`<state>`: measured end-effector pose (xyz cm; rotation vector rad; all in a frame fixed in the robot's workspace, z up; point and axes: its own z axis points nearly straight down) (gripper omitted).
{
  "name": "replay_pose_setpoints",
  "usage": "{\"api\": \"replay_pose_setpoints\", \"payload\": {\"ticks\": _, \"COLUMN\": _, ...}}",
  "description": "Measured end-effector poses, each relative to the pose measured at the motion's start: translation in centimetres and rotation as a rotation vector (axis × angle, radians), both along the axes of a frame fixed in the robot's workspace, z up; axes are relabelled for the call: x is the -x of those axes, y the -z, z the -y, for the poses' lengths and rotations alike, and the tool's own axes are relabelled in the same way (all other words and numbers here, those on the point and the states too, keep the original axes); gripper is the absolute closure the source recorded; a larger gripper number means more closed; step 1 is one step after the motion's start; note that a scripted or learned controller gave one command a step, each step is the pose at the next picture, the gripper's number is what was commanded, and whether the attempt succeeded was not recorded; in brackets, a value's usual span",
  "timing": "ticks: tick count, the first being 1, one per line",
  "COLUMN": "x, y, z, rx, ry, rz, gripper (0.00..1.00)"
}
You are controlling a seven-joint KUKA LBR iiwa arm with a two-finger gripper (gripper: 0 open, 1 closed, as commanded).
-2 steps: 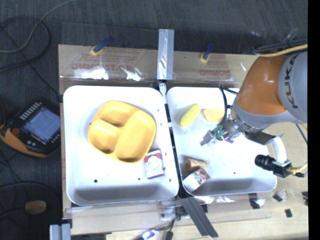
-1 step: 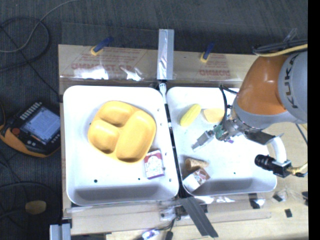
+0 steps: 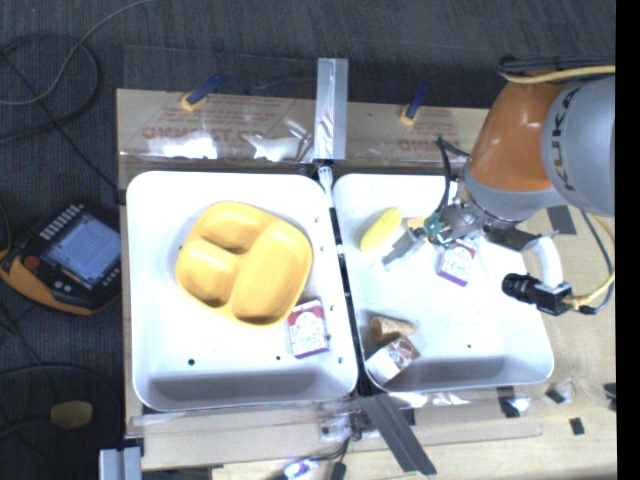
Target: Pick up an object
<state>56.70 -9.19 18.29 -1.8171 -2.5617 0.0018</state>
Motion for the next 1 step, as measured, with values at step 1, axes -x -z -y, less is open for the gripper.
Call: {"api": "replay_pose_setpoints", "payload": {"ticks": 1, "x": -3.82, "y": 7.46, "z": 1.01, "rx": 0.003, "ry": 0.028, "rz": -0.002, "gripper": 0.00}}
